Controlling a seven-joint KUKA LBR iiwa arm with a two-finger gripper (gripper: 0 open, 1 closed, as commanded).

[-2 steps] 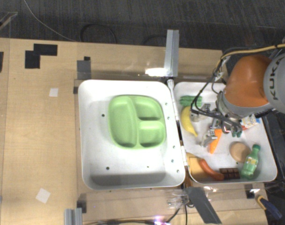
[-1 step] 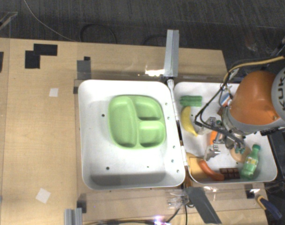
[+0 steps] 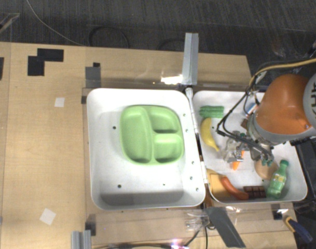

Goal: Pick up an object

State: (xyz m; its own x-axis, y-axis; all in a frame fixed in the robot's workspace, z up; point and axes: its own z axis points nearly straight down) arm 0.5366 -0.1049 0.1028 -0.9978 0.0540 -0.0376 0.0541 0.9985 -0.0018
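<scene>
The right bin (image 3: pixel 298 188) holds several toy foods. A yellow banana (image 3: pixel 207 133) lies along its left wall, with a green ribbed piece (image 3: pixel 211 111) above it. A small orange piece (image 3: pixel 234 164) lies mid-bin. Along the front are a tan wedge (image 3: pixel 216 181), a red-brown sausage (image 3: pixel 233 188), a dark brown block (image 3: pixel 253 192) and a green bottle (image 3: pixel 277 179); a tan rounded item (image 3: pixel 263 168) sits by the bottle. My gripper (image 3: pixel 234 152) hangs low over the middle of this bin, just above the orange piece and right of the banana. The orange-banded wrist (image 3: pixel 282 108) covers the bin's right part.
The left bin (image 3: pixel 103 191) holds a green divided plate (image 3: pixel 150 134). A metal post (image 3: pixel 190 58) stands behind the wall between the bins. Cables (image 3: pixel 235 119) loop from the wrist over the right bin. Wooden bench (image 3: pixel 38 154) extends to the left.
</scene>
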